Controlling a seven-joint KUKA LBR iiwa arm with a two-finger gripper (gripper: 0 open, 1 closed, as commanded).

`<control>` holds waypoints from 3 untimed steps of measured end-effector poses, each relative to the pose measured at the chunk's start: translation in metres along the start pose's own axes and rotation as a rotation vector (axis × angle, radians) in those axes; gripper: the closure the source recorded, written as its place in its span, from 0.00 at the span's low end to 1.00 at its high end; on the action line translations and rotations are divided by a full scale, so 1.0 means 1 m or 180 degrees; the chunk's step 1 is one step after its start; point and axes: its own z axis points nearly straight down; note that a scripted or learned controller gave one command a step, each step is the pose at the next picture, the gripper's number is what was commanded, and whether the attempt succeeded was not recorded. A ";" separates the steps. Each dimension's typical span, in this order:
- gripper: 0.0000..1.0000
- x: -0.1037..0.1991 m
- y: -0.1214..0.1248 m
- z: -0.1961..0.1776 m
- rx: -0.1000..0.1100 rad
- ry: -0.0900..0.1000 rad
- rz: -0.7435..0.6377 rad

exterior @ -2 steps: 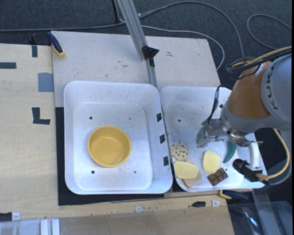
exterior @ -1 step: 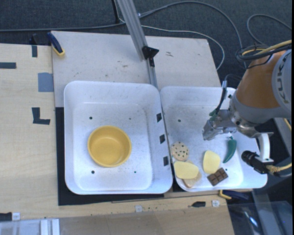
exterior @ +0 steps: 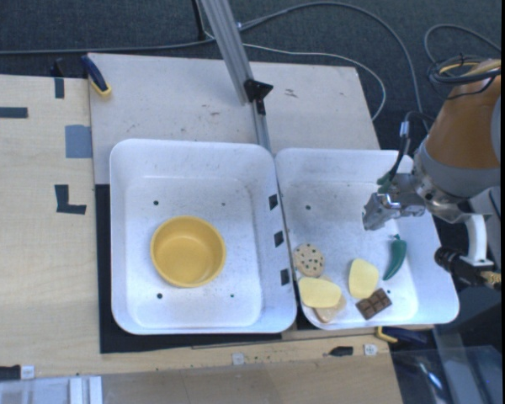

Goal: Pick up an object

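- Six loose items in the right bin [exterior: 345, 160], none yet picked; task's thing is any one of them. All places below given relative to the green pepper [exterior: 396, 257].
- Count: one green pepper; two yellow pieces, a small one [exterior: 363, 277] just left of the pepper, a larger one [exterior: 319, 292] further left and lower; one cookie [exterior: 309, 260] well left; one brown chocolate bar [exterior: 373, 304] below the pepper; one tan piece [exterior: 326, 314] under the larger yellow one.
- Gripper [exterior: 375, 215] hangs above and slightly left of the pepper, nothing seen between its fingers; whether spread or pressed together, cannot tell.
- Step judged: approach, before the grasp.
- Next move needs: descend over one item, likely the pepper, nearest.
- One yellow bowl [exterior: 188, 251] in the left bin [exterior: 185, 150], far left of the pepper.
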 end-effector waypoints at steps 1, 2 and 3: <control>1.00 0.000 0.001 -0.051 -0.0001 0.0000 -0.0002; 1.00 0.054 0.018 -0.036 0.0014 0.0005 -0.0014; 1.00 0.108 0.032 -0.031 0.0012 0.0004 -0.0014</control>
